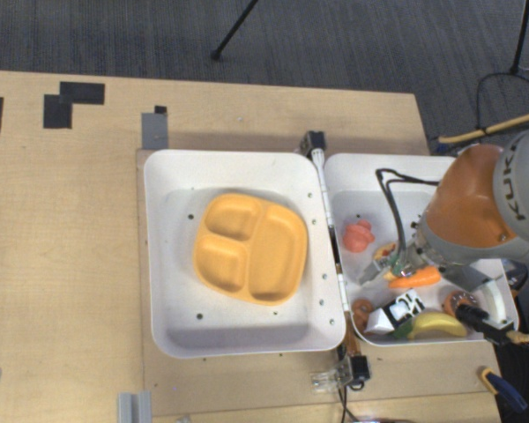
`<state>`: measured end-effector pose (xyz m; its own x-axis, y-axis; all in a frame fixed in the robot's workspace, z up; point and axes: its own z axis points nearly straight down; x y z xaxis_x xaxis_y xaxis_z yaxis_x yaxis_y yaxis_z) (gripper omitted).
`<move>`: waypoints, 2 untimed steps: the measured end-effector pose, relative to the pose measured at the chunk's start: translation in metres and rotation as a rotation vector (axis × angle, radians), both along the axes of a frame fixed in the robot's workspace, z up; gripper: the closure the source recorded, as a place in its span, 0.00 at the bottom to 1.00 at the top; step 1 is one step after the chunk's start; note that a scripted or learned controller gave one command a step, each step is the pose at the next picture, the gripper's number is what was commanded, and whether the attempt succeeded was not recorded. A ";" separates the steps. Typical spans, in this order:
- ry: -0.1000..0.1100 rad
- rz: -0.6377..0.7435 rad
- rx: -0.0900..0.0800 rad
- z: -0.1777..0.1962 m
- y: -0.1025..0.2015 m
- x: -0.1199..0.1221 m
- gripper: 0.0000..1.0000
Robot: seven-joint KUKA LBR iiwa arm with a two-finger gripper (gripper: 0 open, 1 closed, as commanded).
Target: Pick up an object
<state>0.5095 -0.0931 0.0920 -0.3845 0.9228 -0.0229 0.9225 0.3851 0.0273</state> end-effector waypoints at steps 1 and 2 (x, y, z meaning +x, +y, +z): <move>-0.001 0.074 -0.002 0.000 -0.002 -0.013 0.00; 0.006 -0.104 0.009 -0.001 0.000 -0.015 0.00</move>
